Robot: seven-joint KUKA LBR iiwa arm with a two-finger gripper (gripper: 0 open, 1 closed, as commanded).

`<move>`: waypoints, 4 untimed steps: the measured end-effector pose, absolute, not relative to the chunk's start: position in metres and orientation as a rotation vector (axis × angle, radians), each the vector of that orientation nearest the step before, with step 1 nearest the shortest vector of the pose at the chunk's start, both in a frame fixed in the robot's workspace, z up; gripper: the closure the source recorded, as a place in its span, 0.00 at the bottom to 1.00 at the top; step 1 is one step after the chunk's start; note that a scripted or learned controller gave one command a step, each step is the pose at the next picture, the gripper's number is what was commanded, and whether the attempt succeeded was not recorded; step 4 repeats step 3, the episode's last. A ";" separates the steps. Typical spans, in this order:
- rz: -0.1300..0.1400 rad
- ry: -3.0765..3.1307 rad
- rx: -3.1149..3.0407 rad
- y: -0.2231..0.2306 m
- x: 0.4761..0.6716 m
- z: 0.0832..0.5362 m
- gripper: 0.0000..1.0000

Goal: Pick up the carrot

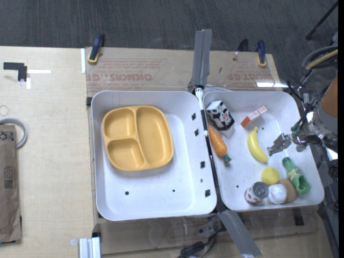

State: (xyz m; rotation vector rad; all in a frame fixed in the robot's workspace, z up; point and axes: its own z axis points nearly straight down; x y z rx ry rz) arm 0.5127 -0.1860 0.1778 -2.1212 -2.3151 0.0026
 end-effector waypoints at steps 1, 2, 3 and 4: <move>0.001 -2.530 -1.860 -0.187 0.478 0.142 0.00; -0.006 -2.442 -1.963 -0.217 0.478 0.090 0.00; 0.001 -2.515 -1.884 -0.143 0.561 0.092 0.00; 0.001 -2.515 -1.884 -0.143 0.561 0.092 0.00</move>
